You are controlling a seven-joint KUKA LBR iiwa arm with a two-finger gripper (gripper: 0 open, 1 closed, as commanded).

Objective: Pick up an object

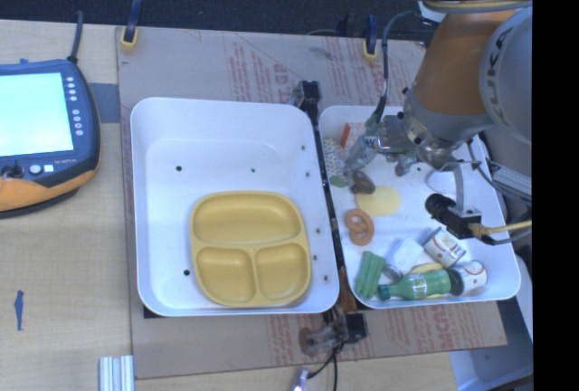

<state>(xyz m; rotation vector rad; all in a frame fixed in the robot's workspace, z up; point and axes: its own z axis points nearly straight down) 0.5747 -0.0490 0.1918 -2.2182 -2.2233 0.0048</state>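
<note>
Lying on its side along the near wall of the right bin (507, 290), a green bottle (418, 284) with a pale label is pointing its cap toward the left. Just beside that cap a flat green piece (369, 272) is leaning toward the bin's near left corner, and a clear-white scrap (406, 252) is sitting just behind the bottle. Two small white containers with red print are resting at the right: one (445, 246) is tilting behind the bottle, the other (472, 273) is sitting at the bottle's base (touching it or just apart, I cannot tell which).

Farther back, an orange-brown ring (359, 226) is lying near the bin's left wall, with a pale yellow disc (384, 199) just behind it to the right. A dark brown lump (363, 183) is sitting at the disc's far left edge. The pincer (356, 165) is hanging directly over that lump, low in the far left part of the bin (whether it is wide, narrow or gripping something, I cannot tell from this slant). A small orange-red bit (345, 138) is lying near the far left wall.

From the right, the arm (461, 54) is reaching in, its orange band showing above the wrist.

Beside this bin, the left bin (226, 122) is carrying a yellow divided tray (249, 249) in its near half. Both bins are resting on a brown cardboard sheet (226, 63), which two blue clamps (131, 23) are pinning at the far edge of the worktop (54, 290). A handheld screen unit (41, 131) is lying at the far left.
</note>
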